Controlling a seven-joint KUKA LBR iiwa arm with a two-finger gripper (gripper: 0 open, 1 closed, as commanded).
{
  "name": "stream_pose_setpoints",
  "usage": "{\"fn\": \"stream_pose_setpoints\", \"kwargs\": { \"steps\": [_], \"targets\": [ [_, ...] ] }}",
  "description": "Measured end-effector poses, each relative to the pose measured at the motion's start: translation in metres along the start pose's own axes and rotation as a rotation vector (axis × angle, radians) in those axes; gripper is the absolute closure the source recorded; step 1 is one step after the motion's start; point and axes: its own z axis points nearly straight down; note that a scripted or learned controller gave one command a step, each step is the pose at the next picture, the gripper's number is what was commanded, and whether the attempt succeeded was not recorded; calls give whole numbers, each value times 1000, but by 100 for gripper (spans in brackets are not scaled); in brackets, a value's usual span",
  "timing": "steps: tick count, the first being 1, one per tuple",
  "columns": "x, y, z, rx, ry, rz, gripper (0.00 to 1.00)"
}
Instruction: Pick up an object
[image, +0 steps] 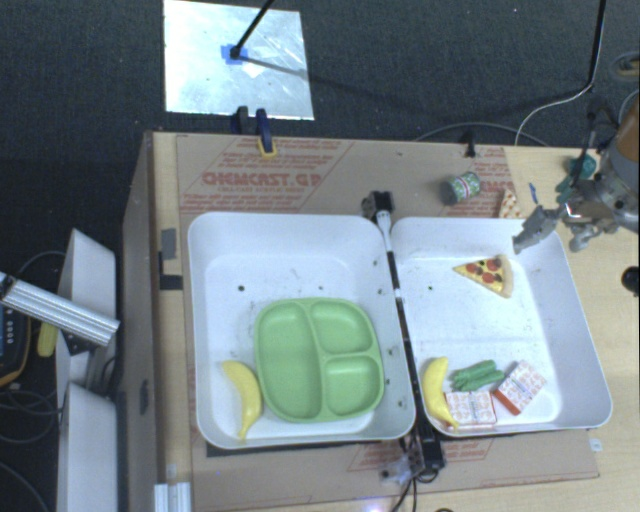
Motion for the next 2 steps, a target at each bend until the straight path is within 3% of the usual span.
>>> {"fn": "stream_pose_setpoints", "kwargs": {
  "steps": [1, 2],
  "targets": [
    [-1, 11, 96, 2, 1, 2, 0],
    [10, 25, 169, 3, 1, -1, 0]
  ]
}}
